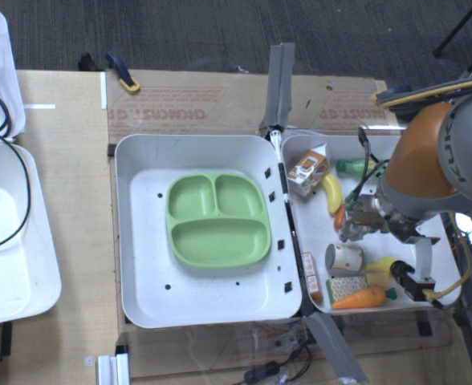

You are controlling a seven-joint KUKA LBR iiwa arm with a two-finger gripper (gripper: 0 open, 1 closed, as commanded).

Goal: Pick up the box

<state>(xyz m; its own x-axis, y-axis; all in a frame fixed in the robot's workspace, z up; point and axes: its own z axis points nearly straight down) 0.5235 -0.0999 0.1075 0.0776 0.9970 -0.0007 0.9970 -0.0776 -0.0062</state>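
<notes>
Green divided plate (217, 219) in left bin (128, 239); banana (331, 192), perhaps carrot (360, 298), right.

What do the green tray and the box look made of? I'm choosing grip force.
Green tray: likely moulded plastic, matte, with smooth rounded dividers and an even colour. Box: probably printed cardboard, with flat faces, sharp edges and brown-and-white graphics; the finish is too small to judge.

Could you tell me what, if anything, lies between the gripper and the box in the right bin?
The banana lies between them. The box leans in the far left corner of the right bin, while the gripper hangs lower in that bin, above the small can. The banana sits just right of the box, roughly along the direct line.
</notes>
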